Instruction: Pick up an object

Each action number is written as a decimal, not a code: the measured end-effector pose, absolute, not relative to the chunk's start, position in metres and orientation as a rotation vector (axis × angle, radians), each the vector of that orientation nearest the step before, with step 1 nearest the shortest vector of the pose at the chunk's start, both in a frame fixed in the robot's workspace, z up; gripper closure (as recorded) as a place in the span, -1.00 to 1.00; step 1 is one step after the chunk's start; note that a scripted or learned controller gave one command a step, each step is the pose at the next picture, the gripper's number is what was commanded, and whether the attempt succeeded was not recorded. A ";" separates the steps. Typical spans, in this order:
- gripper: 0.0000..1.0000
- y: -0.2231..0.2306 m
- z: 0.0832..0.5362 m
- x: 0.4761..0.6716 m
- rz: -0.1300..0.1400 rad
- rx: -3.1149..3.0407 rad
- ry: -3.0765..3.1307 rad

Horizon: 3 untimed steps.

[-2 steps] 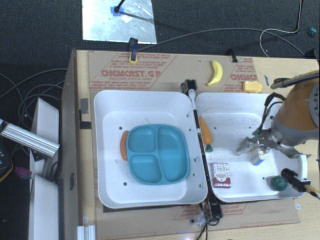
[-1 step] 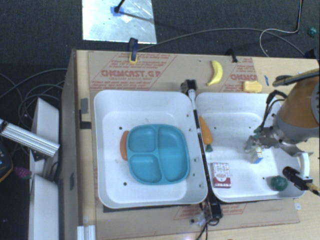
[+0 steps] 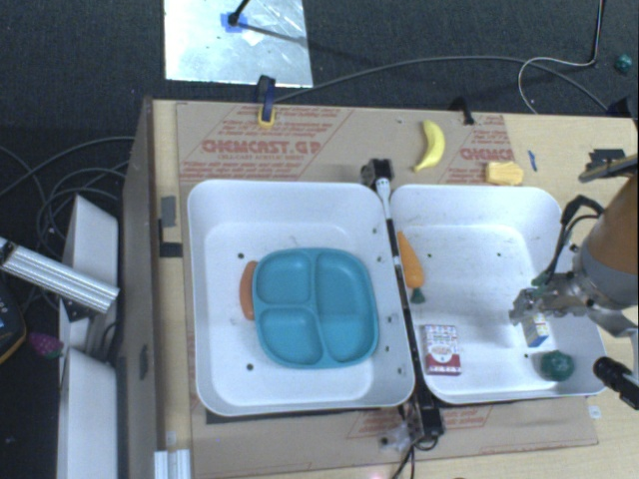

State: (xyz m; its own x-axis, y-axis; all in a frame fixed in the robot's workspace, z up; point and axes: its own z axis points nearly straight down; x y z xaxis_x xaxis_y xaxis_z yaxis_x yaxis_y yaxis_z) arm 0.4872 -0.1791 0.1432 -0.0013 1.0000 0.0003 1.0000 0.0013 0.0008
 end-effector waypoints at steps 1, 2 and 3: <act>1.00 -0.185 0.165 0.487 0.003 2.218 2.220; 1.00 -0.140 0.181 0.522 0.003 2.216 2.225; 1.00 -0.066 0.233 0.515 0.004 2.215 2.225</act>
